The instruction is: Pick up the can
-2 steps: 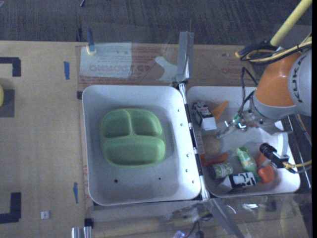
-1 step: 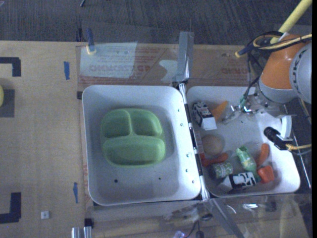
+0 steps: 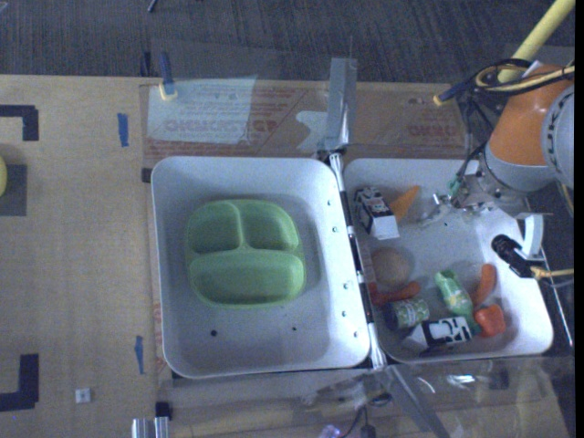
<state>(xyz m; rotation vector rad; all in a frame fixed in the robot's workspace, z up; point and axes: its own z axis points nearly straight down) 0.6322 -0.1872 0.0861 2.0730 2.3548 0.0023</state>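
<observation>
Gripper fingers: can't tell apart or together. Can lies on its side at right bin's 6 o'clock, crowded; straddle its short axis.

Dark green-labelled can lies sideways in right bin.

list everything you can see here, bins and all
bins: 2, white, side by side on bench
plate: 1, green, divided, left bin
can: 1, dark with green label, right bin, near front
cartons: 2, black and white, right bin, one back, one front
bottle: 1, green, right bin
round item: 1, brown, right bin
orange-red items: about 4, right bin
arm: 1, grey and orange, right
gripper: 1, over right bin's back
</observation>
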